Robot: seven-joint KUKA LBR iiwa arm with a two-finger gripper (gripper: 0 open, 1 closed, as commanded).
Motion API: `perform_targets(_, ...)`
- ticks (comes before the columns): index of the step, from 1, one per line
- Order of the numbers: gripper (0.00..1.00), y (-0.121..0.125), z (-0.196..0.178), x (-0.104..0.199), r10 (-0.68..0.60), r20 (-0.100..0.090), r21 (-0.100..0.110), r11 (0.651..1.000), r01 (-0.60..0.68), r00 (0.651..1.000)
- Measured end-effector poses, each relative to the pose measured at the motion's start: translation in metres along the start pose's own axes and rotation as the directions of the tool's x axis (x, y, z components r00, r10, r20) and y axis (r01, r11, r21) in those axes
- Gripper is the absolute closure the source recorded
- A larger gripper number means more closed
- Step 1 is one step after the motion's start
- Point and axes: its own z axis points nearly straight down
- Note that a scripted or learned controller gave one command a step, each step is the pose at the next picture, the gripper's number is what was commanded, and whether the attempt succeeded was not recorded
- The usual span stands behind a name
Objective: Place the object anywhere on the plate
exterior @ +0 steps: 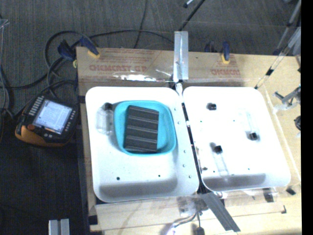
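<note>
Left white bin (pixel 105 182) at the near edge of the bench, dark ribbed rectangular object (pixel 142 128) lying flat on the blue plate (pixel 168 133) inside it, clear bottle with black cap (pixel 104 117) just beside the plate's left rim, right white bin (pixel 274 146) alongside, pendant (pixel 49 119) on the floor beyond.

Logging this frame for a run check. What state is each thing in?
Dark ridged block: lying flat on the plate.
Blue plate: right way up in the left bin.
Clear bottle: on its side, against the plate's left edge.
Handheld pendant: screen lit.
</note>
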Motion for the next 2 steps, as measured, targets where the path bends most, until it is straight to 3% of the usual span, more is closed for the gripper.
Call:
perform_targets(1, 0.00, -0.030, 0.126, 0.022, 0.063, 0.000, 0.005, 0.998, -0.063, 0.998)
perform_targets(2, 0.00, -0.117, 0.183, 0.100, 0.349, 0.003, 0.005, 0.937, -0.349, 0.937)
